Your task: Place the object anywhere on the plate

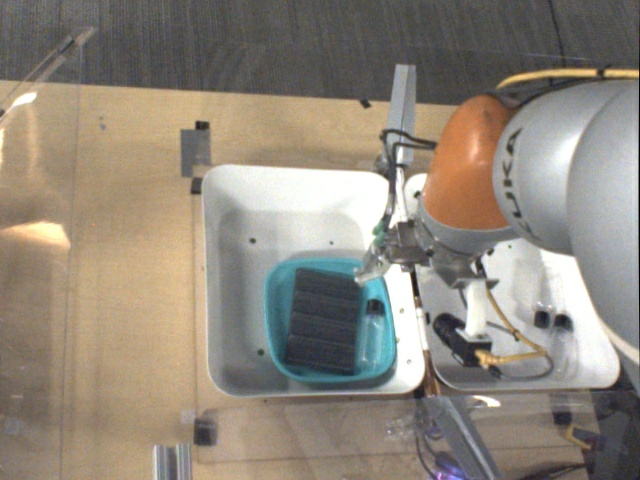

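A brown wooden bench (pixel 110 268) holds two white bins side by side. In the left bin (pixel 230 228) there is a blue-green plate (pixel 278 308). It sits toward the near right corner.

A dark block (pixel 323 320) with ridges lies flat on the plate. It takes up most of the middle, and the plate's rim shows all around it. The block looks like the thing the task is about, and it is already where it should be.

The big grey arm (pixel 560 168) reaches in from the right, over the right bin (pixel 590 368). Its gripper (pixel 370 268) is over the far right edge of the plate, just beside the far right corner of the block. I cannot tell if it touches the block. I also cannot tell if the gripper is spread or pressed together, because that part is small and blurry. Nothing can be seen held in it.

So I think this is the last step, the letting go. The next move should be to lift straight up and away. It should go slowly, so it does not bump the block or drag the plate.
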Robot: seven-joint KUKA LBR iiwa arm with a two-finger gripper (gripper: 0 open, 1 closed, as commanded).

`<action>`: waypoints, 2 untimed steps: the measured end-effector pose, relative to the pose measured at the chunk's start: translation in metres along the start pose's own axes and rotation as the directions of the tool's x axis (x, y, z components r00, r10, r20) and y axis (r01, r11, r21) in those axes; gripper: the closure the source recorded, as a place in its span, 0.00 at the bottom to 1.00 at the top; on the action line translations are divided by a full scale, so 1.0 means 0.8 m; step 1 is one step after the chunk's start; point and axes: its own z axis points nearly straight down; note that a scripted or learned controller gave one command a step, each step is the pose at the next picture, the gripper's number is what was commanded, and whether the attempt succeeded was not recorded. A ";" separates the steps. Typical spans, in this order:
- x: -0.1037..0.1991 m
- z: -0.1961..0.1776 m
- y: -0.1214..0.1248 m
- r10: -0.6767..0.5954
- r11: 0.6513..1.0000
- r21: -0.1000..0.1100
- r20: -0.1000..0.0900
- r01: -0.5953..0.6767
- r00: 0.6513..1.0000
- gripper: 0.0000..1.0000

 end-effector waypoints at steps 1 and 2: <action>-0.070 -0.084 -0.049 0.079 0.997 -0.003 0.001 -0.079 0.997 0.00; -0.069 -0.097 -0.047 0.074 0.997 -0.008 0.000 -0.074 0.997 1.00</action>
